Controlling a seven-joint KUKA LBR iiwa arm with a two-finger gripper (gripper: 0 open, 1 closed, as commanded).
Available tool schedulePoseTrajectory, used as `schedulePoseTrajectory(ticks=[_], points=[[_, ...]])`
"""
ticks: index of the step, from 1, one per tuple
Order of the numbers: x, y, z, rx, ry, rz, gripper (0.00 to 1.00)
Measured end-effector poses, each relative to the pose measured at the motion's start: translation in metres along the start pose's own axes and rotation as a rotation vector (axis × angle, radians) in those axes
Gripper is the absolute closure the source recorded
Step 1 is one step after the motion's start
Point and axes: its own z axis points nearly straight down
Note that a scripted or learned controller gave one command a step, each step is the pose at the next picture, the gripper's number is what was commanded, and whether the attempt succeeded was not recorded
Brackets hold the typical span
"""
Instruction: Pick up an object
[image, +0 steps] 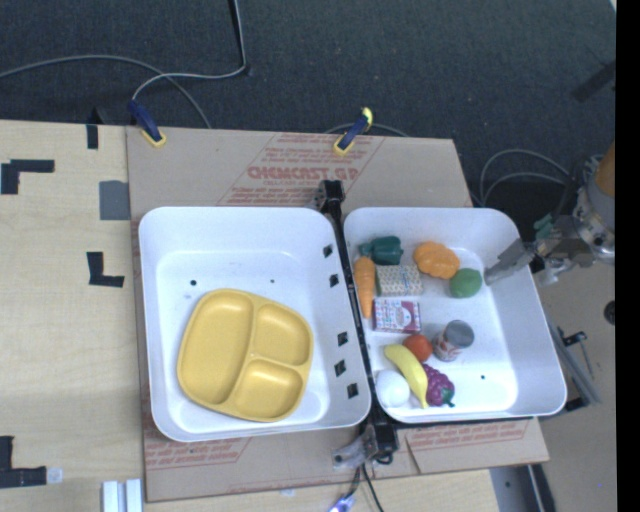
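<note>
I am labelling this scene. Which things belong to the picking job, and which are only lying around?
Job: pincer, at the right bin's edge; banana, carrot, green ball, tin can, small box.

Lying around: yellow tray in left bin, clamps, cables.

Wooden bench (60, 330), cardboard sheet (290, 170) apparently clamped on top, two white bins (165, 250) side by side on it

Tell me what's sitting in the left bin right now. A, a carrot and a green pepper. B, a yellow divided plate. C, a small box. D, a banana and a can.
B: the yellow divided plate lies by itself in the left bin, while the banana, can, carrot and small box all sit in the right bin.
</note>
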Motion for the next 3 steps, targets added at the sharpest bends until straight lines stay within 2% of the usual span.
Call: schedulePoseTrajectory(ticks=[1, 2, 3], points=[[0.028, 0.082, 0.074, 0.002, 0.001, -0.001, 0.0], [0.075, 0.127, 0.172, -0.005, -0.001, -0.002, 0.0], [0.075, 0.127, 0.162, -0.004, -0.004, -0.003, 1.0]])
